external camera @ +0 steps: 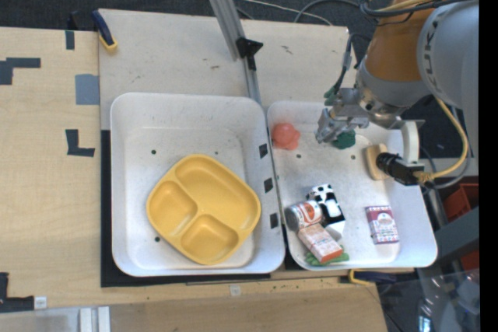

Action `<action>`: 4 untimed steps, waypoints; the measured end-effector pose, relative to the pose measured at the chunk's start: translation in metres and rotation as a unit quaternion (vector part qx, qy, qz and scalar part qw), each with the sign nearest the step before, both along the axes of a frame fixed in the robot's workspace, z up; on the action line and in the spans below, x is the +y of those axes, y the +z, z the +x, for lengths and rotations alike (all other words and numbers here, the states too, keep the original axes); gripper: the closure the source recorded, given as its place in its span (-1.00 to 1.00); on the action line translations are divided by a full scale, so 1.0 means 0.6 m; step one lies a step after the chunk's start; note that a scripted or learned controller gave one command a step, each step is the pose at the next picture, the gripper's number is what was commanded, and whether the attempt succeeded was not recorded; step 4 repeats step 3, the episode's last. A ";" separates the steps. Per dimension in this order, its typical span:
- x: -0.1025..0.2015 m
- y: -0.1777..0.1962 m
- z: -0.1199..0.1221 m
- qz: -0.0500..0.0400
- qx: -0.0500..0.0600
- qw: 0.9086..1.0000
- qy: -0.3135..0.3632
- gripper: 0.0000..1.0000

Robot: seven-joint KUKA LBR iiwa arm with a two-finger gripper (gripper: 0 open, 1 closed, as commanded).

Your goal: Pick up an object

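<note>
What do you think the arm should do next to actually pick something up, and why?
Probably lower straight down a little. The gripper hangs in the right bin, directly above a small dark green object, which looks like the nearest thing to grab. The pink ball lies off to its left, and the packets sit at the near end, so a short descent seems the simplest bet.

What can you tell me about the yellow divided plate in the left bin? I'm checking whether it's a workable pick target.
The yellow divided plate is a rounded-square tray of smooth, plastic-looking material with a raised rim and three compartments: one long section and two smaller ones. It lies flat, right side up, turned at an angle to the walls of the left white bin, on the floor toward the near right part. Nothing sits in it. Its right corner lies close to the bin's right wall; whether they touch I cannot tell.
</note>
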State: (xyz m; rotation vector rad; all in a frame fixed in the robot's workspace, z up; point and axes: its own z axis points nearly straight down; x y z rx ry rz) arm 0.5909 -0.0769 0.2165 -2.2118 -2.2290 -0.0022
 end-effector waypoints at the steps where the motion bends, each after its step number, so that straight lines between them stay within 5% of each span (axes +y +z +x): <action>1: 0.087 0.018 0.020 0.000 0.000 1.000 0.000 1.00; 3: 0.267 0.041 0.048 0.000 0.000 1.000 0.000 1.00; 4: 0.267 0.041 0.048 0.000 0.000 1.000 0.000 1.00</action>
